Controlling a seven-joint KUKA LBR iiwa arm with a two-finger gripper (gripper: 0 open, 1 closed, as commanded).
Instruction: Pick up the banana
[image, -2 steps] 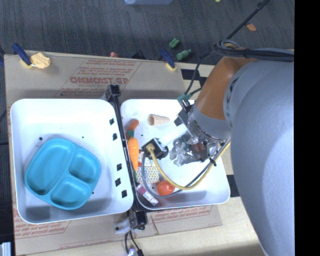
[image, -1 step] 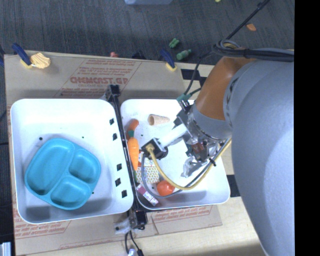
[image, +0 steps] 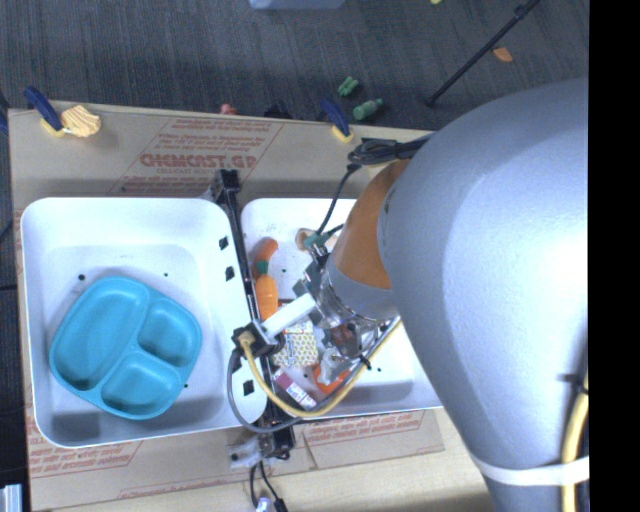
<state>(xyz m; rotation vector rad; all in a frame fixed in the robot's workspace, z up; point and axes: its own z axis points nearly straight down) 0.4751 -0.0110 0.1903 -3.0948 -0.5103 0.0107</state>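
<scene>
The banana is judged light, soft and easily bruised, best taken gently across its middle; whether the hand (image: 318, 352) is open or closed cannot be told.

Arm: the grey arm (image: 500, 260) reaches in from the right of the view; its broad rounded casing bulks large close to the camera, covering most of the right side from top to bottom
Band: the orange band (image: 362, 235) shows at the arm's left edge, just above the wrist; it curves round the casing
Wrist: the wrist (image: 345, 300) slants down and to the left below the band
Gripper: the gripper (image: 322, 345) sits at the arm's low left end, pointed downward; its tip is crowded and hard to make out
</scene>
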